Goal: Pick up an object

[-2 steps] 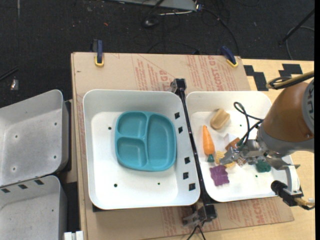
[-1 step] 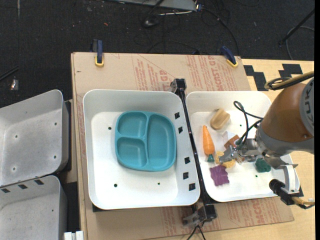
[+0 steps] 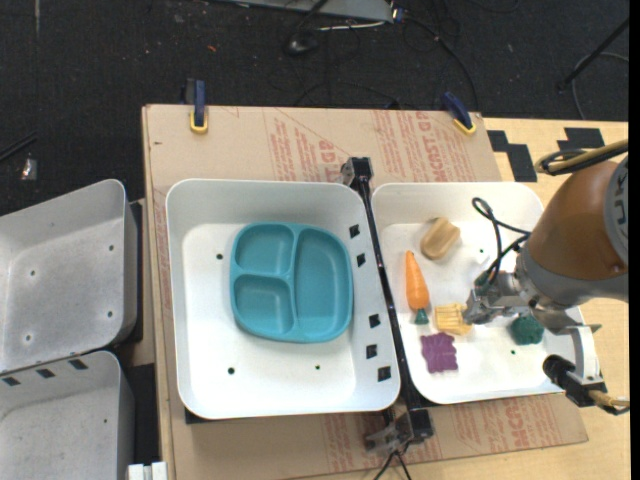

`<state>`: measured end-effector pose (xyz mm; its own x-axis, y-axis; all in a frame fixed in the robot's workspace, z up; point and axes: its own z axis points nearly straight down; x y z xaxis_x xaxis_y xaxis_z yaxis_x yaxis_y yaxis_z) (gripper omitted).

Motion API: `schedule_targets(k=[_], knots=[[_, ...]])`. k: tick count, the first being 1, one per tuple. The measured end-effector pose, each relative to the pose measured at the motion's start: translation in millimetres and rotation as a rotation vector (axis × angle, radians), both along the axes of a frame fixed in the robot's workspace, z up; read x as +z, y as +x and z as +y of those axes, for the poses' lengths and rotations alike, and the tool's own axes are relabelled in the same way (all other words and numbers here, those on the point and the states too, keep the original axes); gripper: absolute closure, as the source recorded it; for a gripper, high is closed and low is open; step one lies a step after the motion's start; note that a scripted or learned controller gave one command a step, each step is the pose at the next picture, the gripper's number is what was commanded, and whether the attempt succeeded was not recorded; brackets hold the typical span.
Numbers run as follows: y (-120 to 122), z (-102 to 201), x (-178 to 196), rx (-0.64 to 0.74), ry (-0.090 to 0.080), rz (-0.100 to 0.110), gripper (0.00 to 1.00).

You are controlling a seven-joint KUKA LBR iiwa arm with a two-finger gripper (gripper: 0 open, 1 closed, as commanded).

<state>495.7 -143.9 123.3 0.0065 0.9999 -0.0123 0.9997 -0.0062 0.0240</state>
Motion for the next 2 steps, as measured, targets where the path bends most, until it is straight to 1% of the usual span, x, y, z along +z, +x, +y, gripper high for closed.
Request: schedule_targets(k=[1,2], knots=[[0,0,63,0.009,0.01,0.018,1.0],[2,-1,116,0.01,0.01,0.018,1.0]])
